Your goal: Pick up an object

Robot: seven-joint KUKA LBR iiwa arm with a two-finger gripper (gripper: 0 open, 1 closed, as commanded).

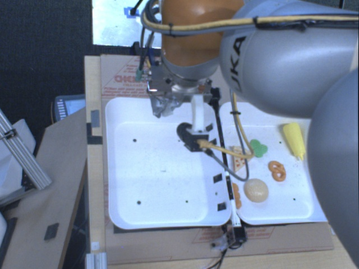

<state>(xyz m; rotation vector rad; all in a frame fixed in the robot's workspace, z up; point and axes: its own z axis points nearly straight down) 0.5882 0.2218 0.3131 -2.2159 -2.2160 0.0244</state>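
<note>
Gripper [161, 106] position: above far right area of left bin [146, 184], aperture state indeterminable; right bin [300, 203] contents: yellow piece [294, 139], green piece [258, 148], pretzel [277, 171], beige ball [257, 190].

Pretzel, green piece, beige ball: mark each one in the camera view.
pretzel [276, 170], camera view, on the middle of its orange loops.
green piece [258, 148], camera view, on the centre of its body.
beige ball [257, 190], camera view, on the middle of its rounded top.

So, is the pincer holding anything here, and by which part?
It cannot be told: the pincer hangs low over the far right corner of the left bin, and no object shows clearly in it.
</note>
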